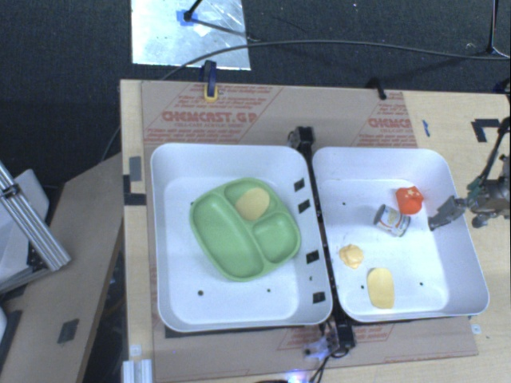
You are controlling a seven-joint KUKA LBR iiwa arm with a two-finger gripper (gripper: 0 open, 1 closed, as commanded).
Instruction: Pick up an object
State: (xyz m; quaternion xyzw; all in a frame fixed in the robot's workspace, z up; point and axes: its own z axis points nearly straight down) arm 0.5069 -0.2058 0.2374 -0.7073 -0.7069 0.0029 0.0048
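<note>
The right bin [459, 282] holds several small objects. An orange-red piece [409, 199] lies beside a small silver can [392, 219] tipped on its side. Nearer the front lie a small yellow lump [350, 254] and a yellow oblong piece [381, 286]. My gripper [443, 213] reaches in over the right bin's right rim, just right of the can and the orange-red piece and apart from both. Nothing shows in its grasp.
The left bin [180, 294] carries a green divided plate [239, 234] with a pale yellow item [252, 203] in its upper compartment. A black divider strip [313, 222] runs between the bins. A foil sheet [190, 22] lies on the dark floor behind the bench.
</note>
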